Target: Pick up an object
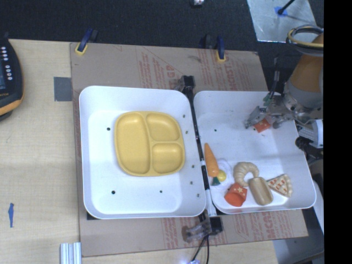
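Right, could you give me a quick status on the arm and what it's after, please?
Hand low in right bin, far end. Small red piece right at its tips; grip unconfirmed. Carrot, croissant, pizza slice lie at near end, apart from it.

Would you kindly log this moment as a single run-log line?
gripper: over right bin, far end | small red piece between fingers | carrot, croissant, pizza slice: lying at near end

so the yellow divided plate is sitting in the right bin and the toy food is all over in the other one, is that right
Not quite. The camera view shows the yellow divided plate in the left bin, not the right one. The toy food, such as the carrot, croissant and pizza slice, lies in the other bin, the right one.
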`<state>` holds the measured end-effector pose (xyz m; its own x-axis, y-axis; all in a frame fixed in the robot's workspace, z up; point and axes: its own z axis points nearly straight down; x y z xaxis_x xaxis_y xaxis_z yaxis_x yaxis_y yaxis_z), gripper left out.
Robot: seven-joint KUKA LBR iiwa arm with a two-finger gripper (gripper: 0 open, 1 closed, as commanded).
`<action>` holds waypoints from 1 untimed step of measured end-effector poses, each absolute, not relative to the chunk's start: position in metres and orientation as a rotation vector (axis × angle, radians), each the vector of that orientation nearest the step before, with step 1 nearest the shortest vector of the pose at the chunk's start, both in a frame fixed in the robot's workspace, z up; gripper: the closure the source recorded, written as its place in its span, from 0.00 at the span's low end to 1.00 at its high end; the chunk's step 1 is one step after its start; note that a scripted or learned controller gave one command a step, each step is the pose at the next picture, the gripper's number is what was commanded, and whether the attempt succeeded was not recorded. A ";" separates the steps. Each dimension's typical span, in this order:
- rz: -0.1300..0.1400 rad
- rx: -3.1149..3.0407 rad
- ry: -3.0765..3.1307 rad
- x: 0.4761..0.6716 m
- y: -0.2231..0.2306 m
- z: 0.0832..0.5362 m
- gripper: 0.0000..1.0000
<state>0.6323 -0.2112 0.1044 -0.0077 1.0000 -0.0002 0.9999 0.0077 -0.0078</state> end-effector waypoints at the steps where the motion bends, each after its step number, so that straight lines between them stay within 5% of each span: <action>1: 0.000 -2.217 -2.228 0.657 -0.204 0.110 0.00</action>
<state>0.6569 -0.2035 0.1103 -0.0053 1.0000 -0.0008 1.0000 0.0053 0.0012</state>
